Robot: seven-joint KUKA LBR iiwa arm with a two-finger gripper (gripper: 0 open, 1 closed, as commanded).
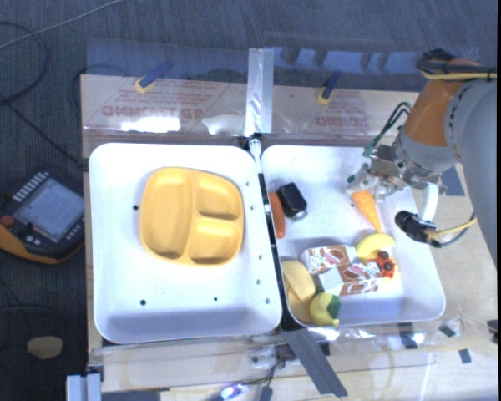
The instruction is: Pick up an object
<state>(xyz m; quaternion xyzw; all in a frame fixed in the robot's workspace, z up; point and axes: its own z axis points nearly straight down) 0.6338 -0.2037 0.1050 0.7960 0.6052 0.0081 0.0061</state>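
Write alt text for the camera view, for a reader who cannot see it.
Seen from above, a grey robot arm's gripper hovers by an orange carrot in the right bin, which also holds a black object, a carton and yellow toy fruit. The left bin holds a yellow divided tray.

Yellow tray, orange carrot

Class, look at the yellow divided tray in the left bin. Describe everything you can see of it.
The yellow divided tray looks like smooth moulded plastic with rounded corners. It has three hollows: one long one along its left side and two smaller ones on the right, split by raised ridges. It lies flat and face up, turned slightly askew, on the floor of the left bin, nearer the far wall. It sits alone there, touching only the bin floor.
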